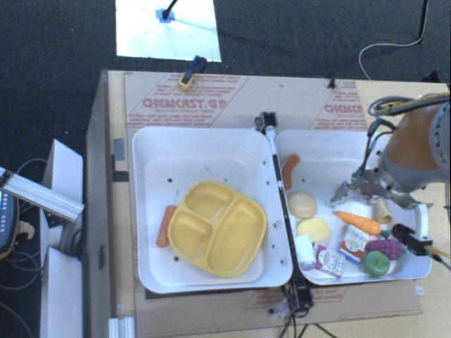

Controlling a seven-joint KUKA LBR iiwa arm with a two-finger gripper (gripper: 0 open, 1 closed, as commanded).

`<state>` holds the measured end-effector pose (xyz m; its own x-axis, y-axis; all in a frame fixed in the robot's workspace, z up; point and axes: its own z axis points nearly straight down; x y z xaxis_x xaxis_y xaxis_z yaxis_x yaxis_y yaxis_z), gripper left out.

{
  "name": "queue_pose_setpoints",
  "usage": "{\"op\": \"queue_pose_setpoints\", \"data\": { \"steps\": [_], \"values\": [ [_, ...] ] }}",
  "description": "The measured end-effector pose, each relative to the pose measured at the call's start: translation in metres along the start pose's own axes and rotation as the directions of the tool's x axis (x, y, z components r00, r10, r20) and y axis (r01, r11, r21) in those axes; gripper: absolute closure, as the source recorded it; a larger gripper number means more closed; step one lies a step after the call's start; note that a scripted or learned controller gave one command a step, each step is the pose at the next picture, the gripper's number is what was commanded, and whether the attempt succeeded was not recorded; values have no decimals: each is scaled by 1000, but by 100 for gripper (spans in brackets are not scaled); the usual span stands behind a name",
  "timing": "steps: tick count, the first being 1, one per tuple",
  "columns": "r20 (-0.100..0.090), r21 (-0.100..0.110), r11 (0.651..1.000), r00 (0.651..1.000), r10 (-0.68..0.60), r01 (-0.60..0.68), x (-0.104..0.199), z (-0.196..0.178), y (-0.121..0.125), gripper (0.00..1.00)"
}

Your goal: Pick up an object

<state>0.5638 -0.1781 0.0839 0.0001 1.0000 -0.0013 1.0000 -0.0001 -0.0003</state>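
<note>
In the left bin [151,189], a yellow divided plate [217,227] is seen, with an orange sausage [165,225] at its nine o'clock. In the right bin [324,141], a carrot [361,222] lies among other toy foods. The tool [359,189] is held just at the carrot's twelve o'clock; its opening cannot be told.

My arm [416,143] runs off the right edge; beneath the gripper [366,189], its fingers seem blurred.

Bench [211,94] bears left bin [151,189], right bin [320,143], side by side.
</note>
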Motion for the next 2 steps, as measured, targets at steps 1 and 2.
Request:
{"op": "queue_pose_setpoints", "data": {
  "steps": [1, 2],
  "values": [
    [-1, -1, 1000, 1000, -1, 1, 18, 0, -48, 0],
    [-1, -5, 1000, 1000, -1, 1, 18, -11, -47, 100]
  ]
}}
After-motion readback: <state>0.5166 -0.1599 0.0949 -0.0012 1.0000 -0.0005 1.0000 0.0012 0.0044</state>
